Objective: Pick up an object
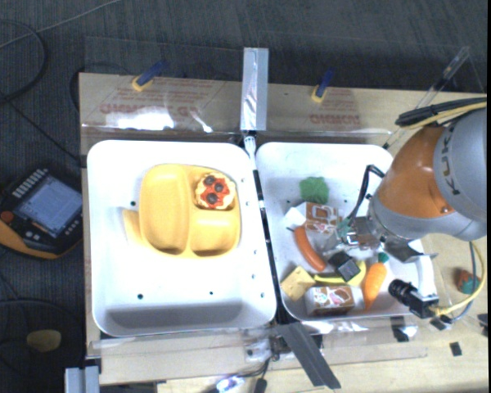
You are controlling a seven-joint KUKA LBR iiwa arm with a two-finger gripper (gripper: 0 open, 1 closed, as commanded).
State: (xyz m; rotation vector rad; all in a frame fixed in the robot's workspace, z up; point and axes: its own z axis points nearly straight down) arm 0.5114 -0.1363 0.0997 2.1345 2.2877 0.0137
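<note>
Two shallow white bins | camera view: gripper low in right white bin; finger state cannot be told | black block directly beneath | orange plastic carrot just right | red sausage left

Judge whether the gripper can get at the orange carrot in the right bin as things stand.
Probably yes: the carrot lies uncovered on top of the clutter, just beside the gripper, with nothing over it, though the bin's wall is close.

I was looking at a robotics lab; a teach pendant lay on grey carpet; cables trailed beside the bench.
</note>
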